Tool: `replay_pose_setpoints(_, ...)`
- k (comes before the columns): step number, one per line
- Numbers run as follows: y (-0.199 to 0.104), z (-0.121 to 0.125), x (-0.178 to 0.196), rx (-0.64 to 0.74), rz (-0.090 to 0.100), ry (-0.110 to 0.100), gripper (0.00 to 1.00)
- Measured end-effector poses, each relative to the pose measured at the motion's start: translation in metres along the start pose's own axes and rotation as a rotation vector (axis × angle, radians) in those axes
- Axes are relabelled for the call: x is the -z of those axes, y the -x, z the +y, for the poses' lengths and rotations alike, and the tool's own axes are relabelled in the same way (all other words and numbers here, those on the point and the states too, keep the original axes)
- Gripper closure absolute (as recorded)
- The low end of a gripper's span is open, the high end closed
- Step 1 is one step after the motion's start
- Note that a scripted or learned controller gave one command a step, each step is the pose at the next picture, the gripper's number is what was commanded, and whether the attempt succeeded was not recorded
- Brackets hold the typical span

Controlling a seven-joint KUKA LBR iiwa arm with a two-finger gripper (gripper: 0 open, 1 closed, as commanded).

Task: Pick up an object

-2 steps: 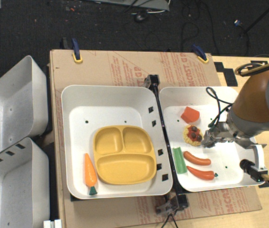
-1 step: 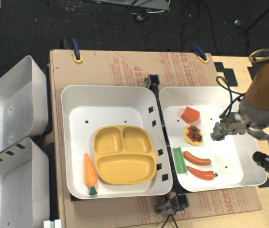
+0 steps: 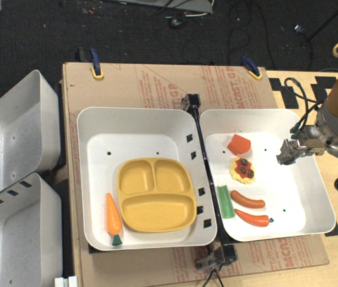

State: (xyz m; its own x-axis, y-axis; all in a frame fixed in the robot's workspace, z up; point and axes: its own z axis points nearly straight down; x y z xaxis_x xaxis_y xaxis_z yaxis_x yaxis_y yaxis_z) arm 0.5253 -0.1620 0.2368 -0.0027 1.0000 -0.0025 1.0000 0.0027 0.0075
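Toy food is lying in both bins, and nothing is being carried yet. Going from the left, the left bin [image 3: 91, 160] is holding a carrot [image 3: 113, 217] standing lengthwise beside a yellow divided tray [image 3: 156, 194], the two just touching or nearly so. Past the divider, the right bin [image 3: 312, 211] is holding a green block [image 3: 224, 201] against its left wall, a red wedge [image 3: 239, 144] above, a small pizza-like piece [image 3: 243, 170] below that, then a sausage [image 3: 248, 200] and a red pepper [image 3: 254, 219] lying nearly parallel, long axes running left to right.

Farthest right, the gripper [image 3: 288, 154] is hanging over the right bin's upper right part, with nothing visible between its tips; whether it is spread or closed, I cannot tell. The red wedge is sitting nearest, to the gripper's left at about the same height in view, with bare bin floor between them. Judging from this, a leftward reach would be the shortest way to a pick.
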Motion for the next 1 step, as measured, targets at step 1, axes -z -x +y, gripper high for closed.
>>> replay_pose_setpoints(1,0.0002,0.0013,0.035,0.0,0.001,-0.003,1.0)
